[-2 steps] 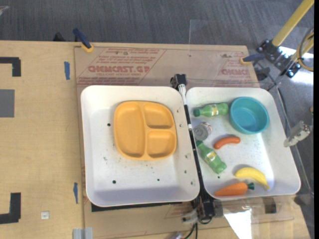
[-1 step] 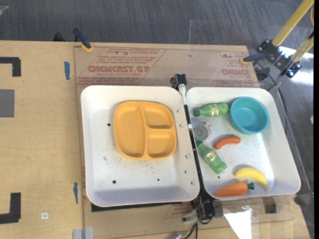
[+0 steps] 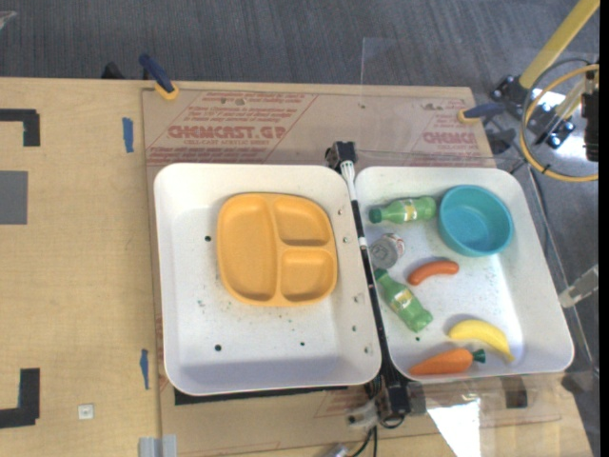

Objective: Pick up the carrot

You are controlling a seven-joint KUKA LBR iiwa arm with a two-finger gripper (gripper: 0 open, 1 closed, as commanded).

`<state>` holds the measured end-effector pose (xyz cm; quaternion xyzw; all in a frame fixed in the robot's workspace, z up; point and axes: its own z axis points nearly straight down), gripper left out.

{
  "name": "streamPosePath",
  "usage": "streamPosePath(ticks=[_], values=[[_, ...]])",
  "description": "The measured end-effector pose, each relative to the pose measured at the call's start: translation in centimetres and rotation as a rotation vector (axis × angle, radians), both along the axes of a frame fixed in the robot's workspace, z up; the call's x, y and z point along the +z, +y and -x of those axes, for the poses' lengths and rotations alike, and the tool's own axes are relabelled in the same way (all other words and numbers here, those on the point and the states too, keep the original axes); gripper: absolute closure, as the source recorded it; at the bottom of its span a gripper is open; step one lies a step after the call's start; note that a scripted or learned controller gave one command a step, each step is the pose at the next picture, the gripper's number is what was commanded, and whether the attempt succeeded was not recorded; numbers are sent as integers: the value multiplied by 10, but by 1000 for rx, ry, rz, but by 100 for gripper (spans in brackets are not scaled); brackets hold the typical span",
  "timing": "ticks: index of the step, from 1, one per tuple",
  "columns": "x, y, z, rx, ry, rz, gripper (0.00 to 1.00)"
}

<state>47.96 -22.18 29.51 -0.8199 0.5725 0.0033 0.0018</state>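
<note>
The carrot (image 3: 443, 362) lies low in the right bin (image 3: 542, 255), hard against its front wall, banana (image 3: 481, 337) just beside — a grab could slip. Claw state: cannot tell.

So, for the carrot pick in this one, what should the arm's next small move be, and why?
Probably bring the gripper in over the right white bin and hover above the orange carrot with a green top near its front edge. The carrot lies flat and untouched, with the yellow banana close beside it, so lining up along the carrot's body before descending should help avoid nudging the banana.
</note>
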Motion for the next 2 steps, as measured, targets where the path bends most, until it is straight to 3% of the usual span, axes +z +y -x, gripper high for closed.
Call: streamPosePath(ticks=[1,2], values=[[83,12,-42,364,-13,5,0],[92,13,-43,359,-16,0,100]])
